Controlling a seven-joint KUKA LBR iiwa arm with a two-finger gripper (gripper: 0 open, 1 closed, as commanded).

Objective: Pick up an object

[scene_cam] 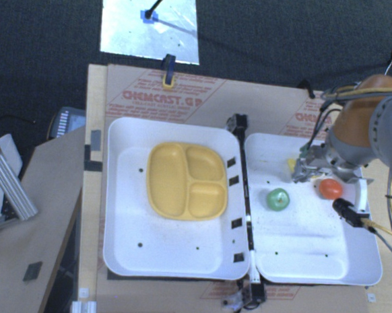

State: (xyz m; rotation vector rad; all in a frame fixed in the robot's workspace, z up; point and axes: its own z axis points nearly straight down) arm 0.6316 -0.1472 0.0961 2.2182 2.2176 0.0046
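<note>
Hand point(305, 169): lowered into the upper part of the right shallow white plastic bin point(309, 262), at the end of the grey arm with orange band point(371, 122); whether it is parted or closed cannot be told, and nothing is seen held in it. Small yellow object point(292, 164): touching or just beside the hand on its left, mostly hidden, shape unclear. Small round orange-red ball-like object point(329, 188): smooth, just right of and below the hand. Small round green ball-like object point(278, 199): glossy, near the bin's middle, apart from the others. Likely step: closing on the yellow item; a centred, square descent is advised, since smooth round pieces may roll away. Left shallow white plastic bin point(122, 241): holds a yellow moulded three-compartment plate point(186, 181), smooth, with rounded corners. Desk point(187, 98): covered in printed brown cardboard.
</note>
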